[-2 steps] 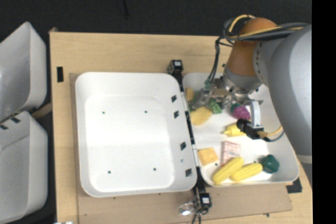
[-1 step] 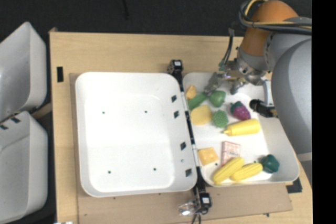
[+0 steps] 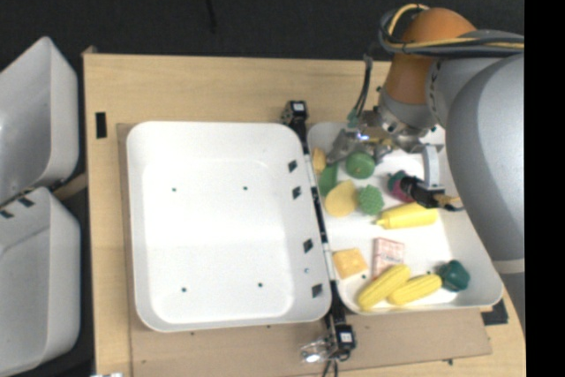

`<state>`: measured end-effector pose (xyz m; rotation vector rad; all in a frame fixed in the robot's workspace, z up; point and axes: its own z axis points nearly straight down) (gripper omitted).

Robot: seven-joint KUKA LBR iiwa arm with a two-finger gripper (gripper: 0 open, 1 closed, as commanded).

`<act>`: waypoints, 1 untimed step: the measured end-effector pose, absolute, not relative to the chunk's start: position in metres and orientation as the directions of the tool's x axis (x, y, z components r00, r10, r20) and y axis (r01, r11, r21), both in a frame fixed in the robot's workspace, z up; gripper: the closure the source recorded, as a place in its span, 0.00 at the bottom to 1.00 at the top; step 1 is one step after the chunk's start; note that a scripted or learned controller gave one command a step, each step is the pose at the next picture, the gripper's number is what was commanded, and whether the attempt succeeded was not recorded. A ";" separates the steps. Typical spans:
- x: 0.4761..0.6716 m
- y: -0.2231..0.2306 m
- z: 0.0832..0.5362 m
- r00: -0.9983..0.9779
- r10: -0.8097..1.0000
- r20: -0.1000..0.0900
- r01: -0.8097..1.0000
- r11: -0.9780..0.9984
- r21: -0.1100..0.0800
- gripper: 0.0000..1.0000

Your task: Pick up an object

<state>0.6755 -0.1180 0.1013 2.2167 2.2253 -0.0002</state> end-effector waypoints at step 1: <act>0.677 -0.122 0.113 -0.006 1.000 -0.005 1.000 0.006 0.004 1.00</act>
